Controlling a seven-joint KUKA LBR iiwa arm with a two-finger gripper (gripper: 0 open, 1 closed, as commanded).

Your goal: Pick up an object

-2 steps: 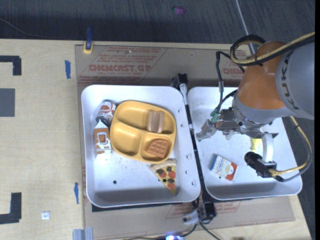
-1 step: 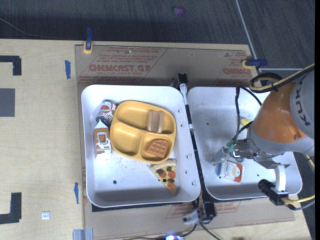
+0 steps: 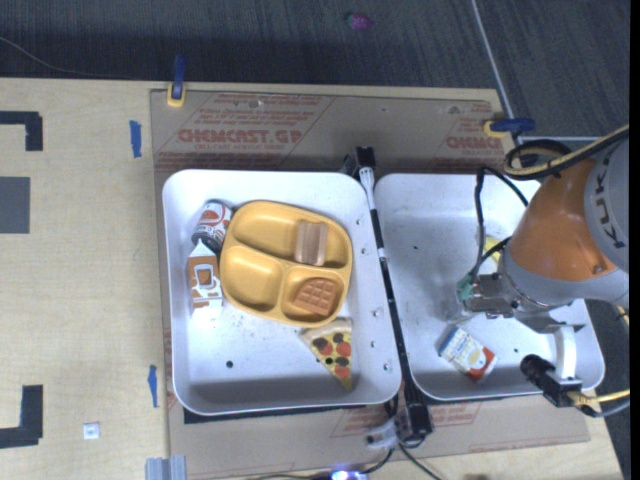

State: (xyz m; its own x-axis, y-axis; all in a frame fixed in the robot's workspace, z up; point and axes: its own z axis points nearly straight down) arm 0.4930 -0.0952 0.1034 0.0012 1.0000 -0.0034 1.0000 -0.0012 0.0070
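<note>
In the right bin (image 3: 425, 218) a small white and red packet (image 3: 466, 352) lies near the front, with a small green item (image 3: 467, 291) just behind it. My gripper (image 3: 480, 298) hangs low over that spot, its fingers hidden under the wrist and orange band (image 3: 560, 230). The left bin (image 3: 190, 368) holds a yellow divided tray (image 3: 250, 268) with a tan block (image 3: 311, 241) and a waffle piece (image 3: 318, 295) in its compartments. A toy pizza slice (image 3: 334, 350) lies in front of the tray. A can (image 3: 211, 226) and an orange-white carton (image 3: 203, 279) sit to the tray's left.
The bins stand side by side on a cardboard sheet (image 3: 240, 133), with a black divider clip (image 3: 363, 160) between them at the back. Cables (image 3: 530, 156) run behind the arm, and a black fitting (image 3: 545, 378) sits at the right bin's front right corner.
</note>
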